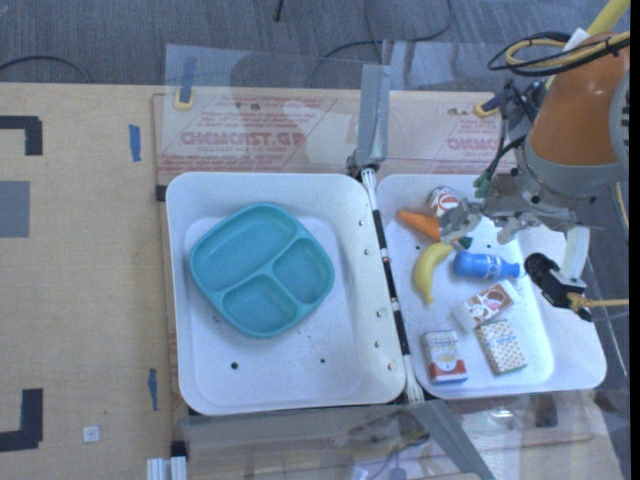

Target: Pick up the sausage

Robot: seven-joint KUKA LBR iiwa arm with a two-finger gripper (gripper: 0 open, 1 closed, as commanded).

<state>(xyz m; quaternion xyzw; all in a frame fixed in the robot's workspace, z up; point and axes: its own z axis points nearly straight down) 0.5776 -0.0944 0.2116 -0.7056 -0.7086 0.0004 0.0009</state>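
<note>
Showing: a robot arm [575,98] reaching into the right of two white bins.
Left bin [200,368]: holds a teal divided plate [262,268].
Right bin [575,363]: toy food in a loose scatter, so the arm must single one item out.
Sausage: cannot be made out for certain; perhaps the small item [444,201] near the bin's top, by the carrot [420,223].
Others: banana [431,267], blue bottle [486,265], cartons.
Gripper [470,215]: low over the carrot and banana; whether it is spread or closed cannot be told, and nothing is visibly held.
</note>
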